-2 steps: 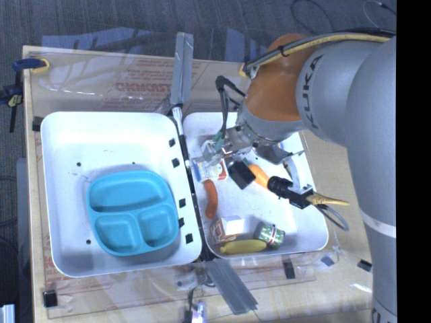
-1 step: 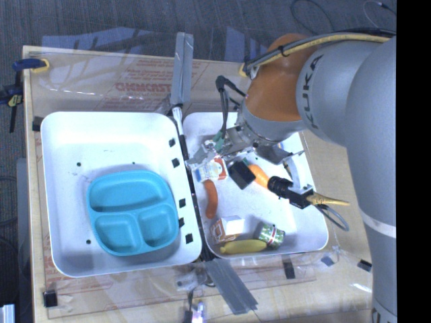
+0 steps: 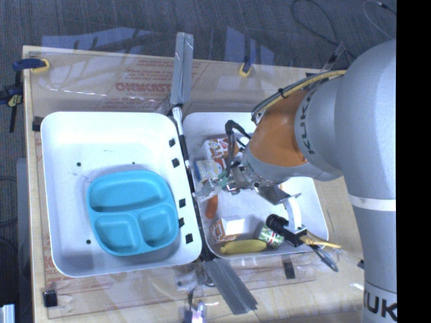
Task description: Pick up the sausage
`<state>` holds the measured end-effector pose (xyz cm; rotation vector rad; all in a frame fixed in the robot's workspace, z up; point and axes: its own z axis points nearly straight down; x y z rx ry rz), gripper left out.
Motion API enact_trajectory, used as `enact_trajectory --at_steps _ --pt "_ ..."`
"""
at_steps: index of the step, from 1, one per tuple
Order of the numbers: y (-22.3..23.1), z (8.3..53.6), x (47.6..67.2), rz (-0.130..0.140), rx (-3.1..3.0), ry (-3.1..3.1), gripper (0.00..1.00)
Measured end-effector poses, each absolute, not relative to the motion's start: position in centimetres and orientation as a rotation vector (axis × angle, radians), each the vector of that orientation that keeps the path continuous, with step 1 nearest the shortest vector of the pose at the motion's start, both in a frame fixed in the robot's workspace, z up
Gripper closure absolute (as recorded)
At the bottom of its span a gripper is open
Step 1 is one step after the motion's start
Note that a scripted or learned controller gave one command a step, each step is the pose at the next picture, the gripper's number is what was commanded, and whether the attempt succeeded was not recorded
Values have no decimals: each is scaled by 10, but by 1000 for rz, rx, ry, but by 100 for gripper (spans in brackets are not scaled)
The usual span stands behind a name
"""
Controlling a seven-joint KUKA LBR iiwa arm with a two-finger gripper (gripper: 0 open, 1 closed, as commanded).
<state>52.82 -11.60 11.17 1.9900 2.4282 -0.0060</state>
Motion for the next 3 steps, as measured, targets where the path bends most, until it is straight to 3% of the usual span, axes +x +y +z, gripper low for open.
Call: enact_trajectory --at_steps 1,2,3 --pt "-114 109 537 5 1858 2503 0" --pt "-99 119 541 28 1835 2530 100" --pt "-156 92 512 0 1207 2898 100"
